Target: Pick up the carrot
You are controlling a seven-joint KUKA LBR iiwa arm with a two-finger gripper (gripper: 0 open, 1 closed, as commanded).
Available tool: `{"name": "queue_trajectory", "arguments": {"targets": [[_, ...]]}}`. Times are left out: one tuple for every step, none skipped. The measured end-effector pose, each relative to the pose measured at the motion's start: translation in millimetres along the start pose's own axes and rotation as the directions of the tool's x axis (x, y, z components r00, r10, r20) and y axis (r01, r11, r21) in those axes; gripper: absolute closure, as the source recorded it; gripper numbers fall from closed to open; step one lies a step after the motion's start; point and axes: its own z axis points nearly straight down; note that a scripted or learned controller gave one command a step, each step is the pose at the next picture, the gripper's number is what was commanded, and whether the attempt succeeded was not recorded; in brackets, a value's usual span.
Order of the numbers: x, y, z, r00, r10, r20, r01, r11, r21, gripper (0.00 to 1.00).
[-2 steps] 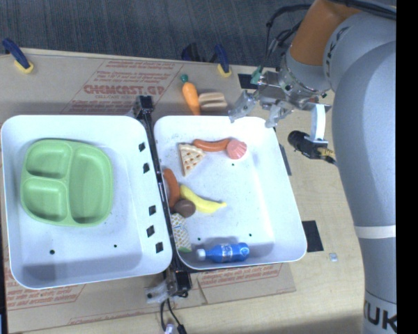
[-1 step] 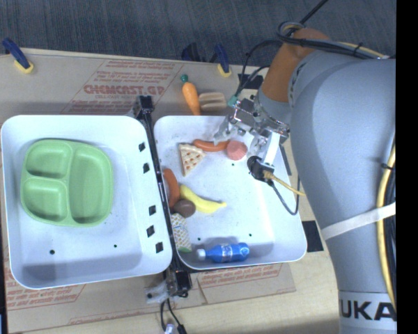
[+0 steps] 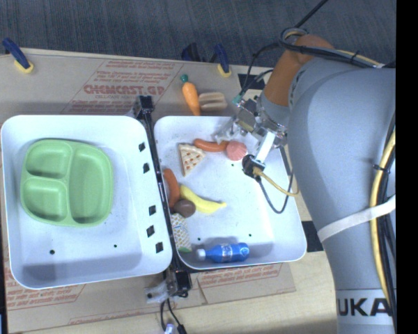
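Robot lab: cardboard-covered bench [image 3: 125,82], clamps [image 3: 17,56], white bins [image 3: 14,207], cables [image 3: 279,186].

1. We see the grey arm [image 3: 348,186] entering from the right of the camera view, its thick body filling much of that side.
2. We note the orange band [image 3: 287,72] just above the wrist, near the top of the arm.
3. We find the wrist bent toward the left, with the gripper [image 3: 240,127] at its end, pointing down and leftward.
4. We cannot make out the state of the gripper from this angle.
5. We see cables looping beside the wrist.
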Motion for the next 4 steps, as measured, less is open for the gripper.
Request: {"name": "queue_trajectory", "arguments": {"targets": [[-2.0, -3.4, -4.0, 1.0, -0.006, 0.008, 0.006, 1.0, 0.015, 1.0], [2.6, -49.2, -111.2, 0.946, 0.325, 0.011, -0.325, 0.946, 0.007, 1.0], [-58.2, -98.2, -240.8, 0.904, 0.428, 0.01, -0.428, 0.904, 0.004, 1.0], [-81.0, -169.0, -156.4, 0.746, 0.666, 0.015, -0.666, 0.746, 0.005, 1.0]]}}
